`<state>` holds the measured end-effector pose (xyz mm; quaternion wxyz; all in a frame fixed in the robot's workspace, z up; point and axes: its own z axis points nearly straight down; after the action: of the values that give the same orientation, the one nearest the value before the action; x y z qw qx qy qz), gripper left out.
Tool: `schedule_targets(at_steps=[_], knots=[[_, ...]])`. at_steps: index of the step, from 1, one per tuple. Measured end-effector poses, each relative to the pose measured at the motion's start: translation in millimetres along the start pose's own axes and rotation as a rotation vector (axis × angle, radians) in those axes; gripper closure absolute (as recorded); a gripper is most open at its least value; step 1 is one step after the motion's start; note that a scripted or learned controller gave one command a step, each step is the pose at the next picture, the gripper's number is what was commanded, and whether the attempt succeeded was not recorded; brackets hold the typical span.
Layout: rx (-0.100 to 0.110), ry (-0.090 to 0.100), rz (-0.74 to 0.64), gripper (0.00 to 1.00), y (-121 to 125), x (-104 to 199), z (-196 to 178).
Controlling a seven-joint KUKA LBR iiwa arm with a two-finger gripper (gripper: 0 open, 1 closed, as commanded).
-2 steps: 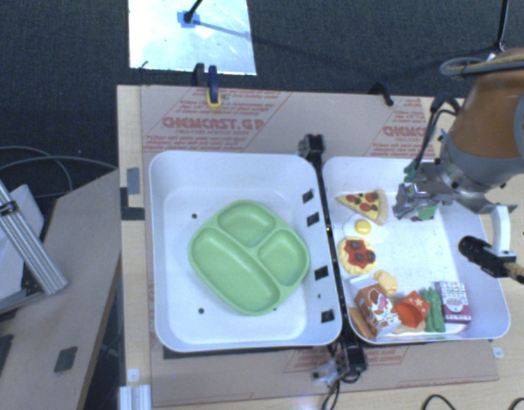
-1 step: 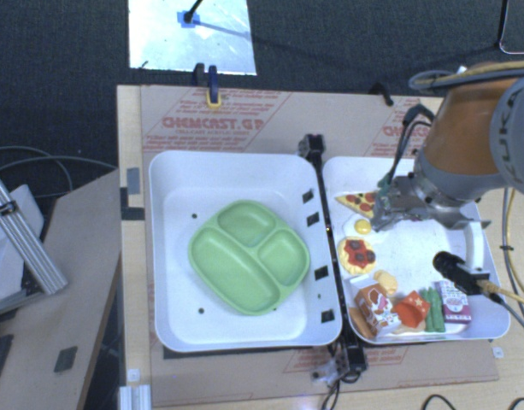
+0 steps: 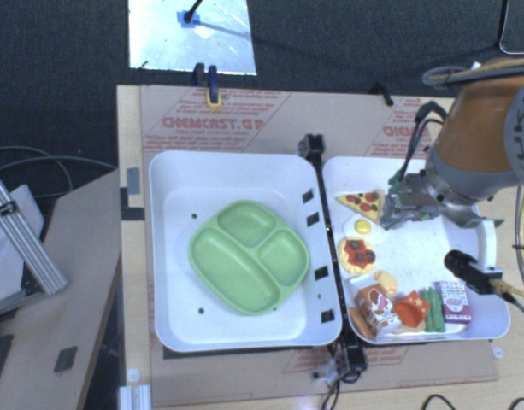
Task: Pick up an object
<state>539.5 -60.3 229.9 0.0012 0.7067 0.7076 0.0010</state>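
Gripper [image 3: 397, 205] low in right bin [image 3: 501, 319] beside pizza slice [image 3: 362, 202] — finger state unclear.

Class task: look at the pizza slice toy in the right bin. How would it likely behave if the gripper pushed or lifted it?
The pizza slice lies flat and thin, so it would probably slide rather than roll. Being low against the right bin floor, it may be hard to pinch. It looks like a small toy, likely light.

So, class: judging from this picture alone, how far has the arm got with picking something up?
Done: the pincer has reached the right bin, low beside the pizza slice. In hand: nothing visibly lifted; whether it grips anything cannot be told. Left: the grasp and lift. The fried egg and red carton lie untouched, and the green tray sits in the left bin.
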Motion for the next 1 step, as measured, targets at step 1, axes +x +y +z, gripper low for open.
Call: schedule_targets(at_steps=[1], knots=[[0.003, 0.001, -0.002, 1.0, -0.5, 5.8, 15.4]])
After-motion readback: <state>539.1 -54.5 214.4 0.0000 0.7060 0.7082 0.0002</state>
